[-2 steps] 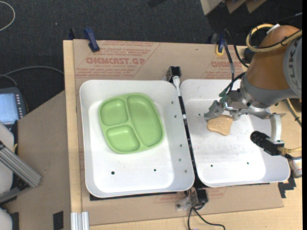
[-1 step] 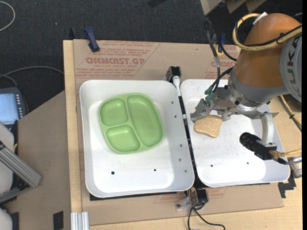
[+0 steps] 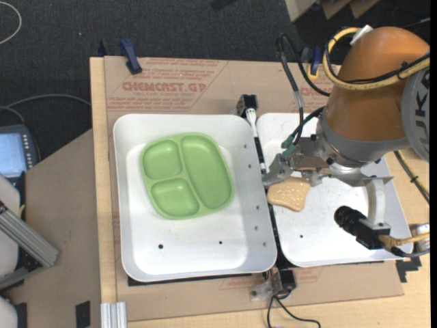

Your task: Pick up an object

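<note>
The arm [image 3: 372, 94] is reaching over the right bin [image 3: 321, 248], its gripper [image 3: 290, 171] hanging low against that bin's left wall, just above a tan slice of toast [image 3: 289, 195] that is lying flat on the bin floor near the same wall; whether the gripper is wide or narrow I cannot tell, since the wrist is hiding its tips; nothing is visibly being held. The step in hand looks like the descent onto the toast; the next move calls for closing squarely on its thin edge and lifting straight, clear of the wall. A green divided plate [image 3: 186, 175] is sitting in the left bin [image 3: 136, 244], well apart from the right bin's toast.
</note>
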Controlling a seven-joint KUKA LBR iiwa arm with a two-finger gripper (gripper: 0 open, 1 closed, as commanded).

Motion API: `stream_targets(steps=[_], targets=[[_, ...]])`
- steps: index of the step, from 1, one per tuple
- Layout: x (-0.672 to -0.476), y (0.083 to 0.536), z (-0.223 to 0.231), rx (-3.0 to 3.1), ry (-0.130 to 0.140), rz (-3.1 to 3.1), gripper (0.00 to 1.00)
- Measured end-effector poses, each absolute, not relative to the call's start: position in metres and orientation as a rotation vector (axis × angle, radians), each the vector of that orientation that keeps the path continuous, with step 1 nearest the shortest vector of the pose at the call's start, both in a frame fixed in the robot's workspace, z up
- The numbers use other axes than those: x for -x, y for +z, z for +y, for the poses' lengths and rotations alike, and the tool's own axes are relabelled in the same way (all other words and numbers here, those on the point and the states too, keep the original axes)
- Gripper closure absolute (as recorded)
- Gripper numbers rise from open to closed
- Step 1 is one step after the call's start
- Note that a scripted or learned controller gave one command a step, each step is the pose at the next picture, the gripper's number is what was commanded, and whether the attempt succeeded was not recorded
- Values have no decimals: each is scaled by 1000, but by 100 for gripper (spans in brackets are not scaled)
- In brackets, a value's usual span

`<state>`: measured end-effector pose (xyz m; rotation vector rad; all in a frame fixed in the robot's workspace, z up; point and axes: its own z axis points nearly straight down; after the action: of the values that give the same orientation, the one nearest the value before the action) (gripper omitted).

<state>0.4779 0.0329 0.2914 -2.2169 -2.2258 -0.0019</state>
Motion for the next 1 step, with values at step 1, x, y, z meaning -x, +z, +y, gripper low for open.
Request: stream_targets(steps=[1], targets=[[-480, 361, 6, 2226, -9, -2226, 100]])
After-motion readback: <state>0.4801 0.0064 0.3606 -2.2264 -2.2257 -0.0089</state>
